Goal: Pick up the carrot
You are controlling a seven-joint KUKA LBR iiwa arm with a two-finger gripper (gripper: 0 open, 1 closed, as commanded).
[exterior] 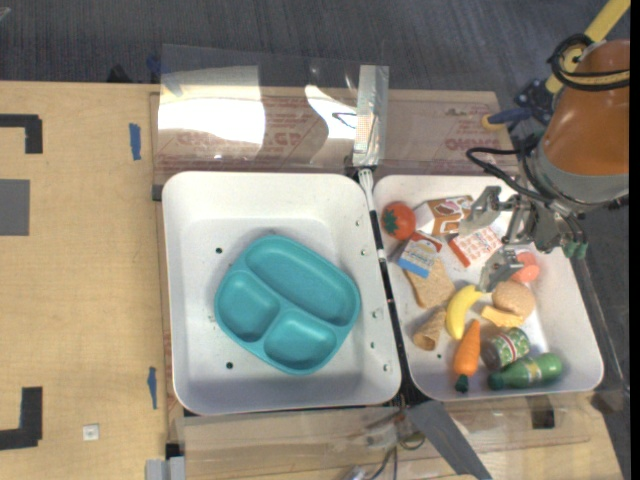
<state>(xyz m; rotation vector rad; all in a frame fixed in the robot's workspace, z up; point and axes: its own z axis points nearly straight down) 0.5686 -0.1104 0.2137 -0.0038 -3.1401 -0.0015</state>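
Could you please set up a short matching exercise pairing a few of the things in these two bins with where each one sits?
Things:
1. carrot
2. teal plate
3. tomato
4. green bottle

Places:
A. right bin, far-left corner
B. left bin, middle
C. right bin, near-right corner
D. right bin, near edge, just below the banana

Pairs: 1-D, 2-B, 3-A, 4-C

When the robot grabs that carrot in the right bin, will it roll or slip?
The carrot looks like smooth, rigid toy plastic, so it may slip in the pincer. Its rounded, tapered shape would probably roll if nudged, though the banana and can beside it may block that.
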